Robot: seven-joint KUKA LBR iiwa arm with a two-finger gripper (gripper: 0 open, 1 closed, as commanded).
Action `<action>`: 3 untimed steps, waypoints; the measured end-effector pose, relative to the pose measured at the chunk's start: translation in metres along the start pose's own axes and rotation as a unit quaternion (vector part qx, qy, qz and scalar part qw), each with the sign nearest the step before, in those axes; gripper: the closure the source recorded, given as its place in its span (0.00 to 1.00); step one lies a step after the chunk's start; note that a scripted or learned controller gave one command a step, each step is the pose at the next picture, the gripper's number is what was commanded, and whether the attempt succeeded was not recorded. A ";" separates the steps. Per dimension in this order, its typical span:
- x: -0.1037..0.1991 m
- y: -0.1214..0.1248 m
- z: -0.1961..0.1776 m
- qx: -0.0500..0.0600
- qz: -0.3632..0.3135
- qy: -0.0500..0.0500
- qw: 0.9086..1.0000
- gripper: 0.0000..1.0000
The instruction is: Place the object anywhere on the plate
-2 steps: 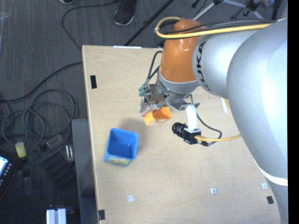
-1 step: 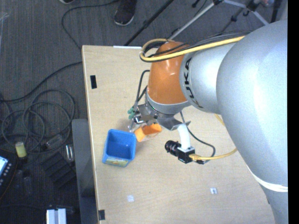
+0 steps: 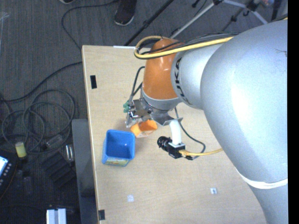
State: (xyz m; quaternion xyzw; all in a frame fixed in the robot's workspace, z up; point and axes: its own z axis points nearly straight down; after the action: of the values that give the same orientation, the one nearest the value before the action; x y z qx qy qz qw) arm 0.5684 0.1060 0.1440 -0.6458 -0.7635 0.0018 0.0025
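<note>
One orange object (image 3: 145, 127) sits right under the pincer (image 3: 139, 118), blue box (image 3: 118, 147) just beside it lower-left; can't tell if it's gripped, so confirm hold before moving.

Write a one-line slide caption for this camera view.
Grey arm's gripper over an orange object beside a blue cup.

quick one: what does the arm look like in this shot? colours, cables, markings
The arm is a bulky, rounded, light grey shell, with a glossy orange band above the wrist and dark lettering on the grey beside it. A yellow cable loops over the orange band, and another runs to a small black and white unit below the wrist. The gripper is a compact metal assembly.
</note>
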 end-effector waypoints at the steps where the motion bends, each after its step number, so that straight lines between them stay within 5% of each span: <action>1: 0.011 -0.015 -0.006 -0.001 -0.037 -0.002 0.999 1.00; 2: 0.006 -0.017 0.016 0.000 -0.074 -0.001 0.997 1.00; 3: 0.022 -0.018 -0.005 -0.002 -0.146 -0.002 0.989 1.00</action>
State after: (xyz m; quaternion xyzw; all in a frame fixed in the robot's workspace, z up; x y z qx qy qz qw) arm 0.5467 0.1242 0.1495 -0.5272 -0.8497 0.0015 0.0000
